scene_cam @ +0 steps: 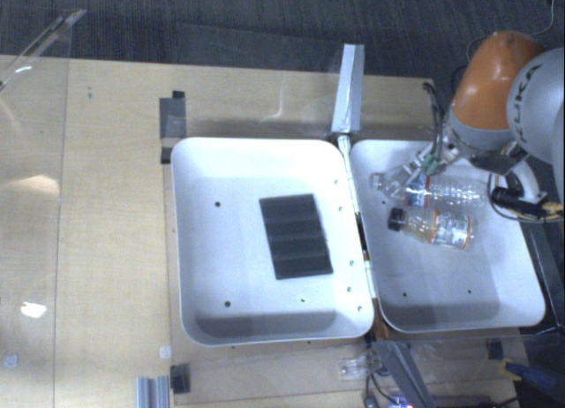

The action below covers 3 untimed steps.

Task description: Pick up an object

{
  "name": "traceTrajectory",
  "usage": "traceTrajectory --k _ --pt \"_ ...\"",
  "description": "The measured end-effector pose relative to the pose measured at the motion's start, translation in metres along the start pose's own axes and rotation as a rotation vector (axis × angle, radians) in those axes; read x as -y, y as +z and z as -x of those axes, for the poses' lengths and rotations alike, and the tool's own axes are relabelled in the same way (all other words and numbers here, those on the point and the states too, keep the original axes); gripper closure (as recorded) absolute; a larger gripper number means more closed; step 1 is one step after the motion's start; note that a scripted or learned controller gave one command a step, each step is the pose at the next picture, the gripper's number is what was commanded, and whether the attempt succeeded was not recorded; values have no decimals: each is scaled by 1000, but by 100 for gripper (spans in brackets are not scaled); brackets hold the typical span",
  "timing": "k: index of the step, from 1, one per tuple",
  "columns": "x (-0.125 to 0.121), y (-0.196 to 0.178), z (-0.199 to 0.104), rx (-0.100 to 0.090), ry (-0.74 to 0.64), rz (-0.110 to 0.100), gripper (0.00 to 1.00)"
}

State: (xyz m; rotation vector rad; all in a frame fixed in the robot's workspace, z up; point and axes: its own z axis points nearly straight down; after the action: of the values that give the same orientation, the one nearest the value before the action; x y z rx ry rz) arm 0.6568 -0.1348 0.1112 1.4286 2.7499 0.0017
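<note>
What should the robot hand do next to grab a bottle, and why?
Probably lower a little onto the upper clear bottle. The gripper hangs right at its cap end in the right bin, but nothing shows between its fingers. A second bottle lies just below, so it should go down straight.

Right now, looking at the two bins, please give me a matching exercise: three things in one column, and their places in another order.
1. black ridged block
2. clear plastic bottle
3. claw

A. lying on its side in the right bin
B. above the right bin's far part
C. flat in the left bin

Pairs: 1-C, 2-A, 3-B
</note>
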Motion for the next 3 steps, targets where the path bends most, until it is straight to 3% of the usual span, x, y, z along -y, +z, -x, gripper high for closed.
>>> traceTrajectory --k 1,2,3 --pt "4 19 -35 -27 -40 -8 0" --pt "0 6 -34 -23 -39 0 100" --pt "-3 -6 -34 -19 -38 8 100"
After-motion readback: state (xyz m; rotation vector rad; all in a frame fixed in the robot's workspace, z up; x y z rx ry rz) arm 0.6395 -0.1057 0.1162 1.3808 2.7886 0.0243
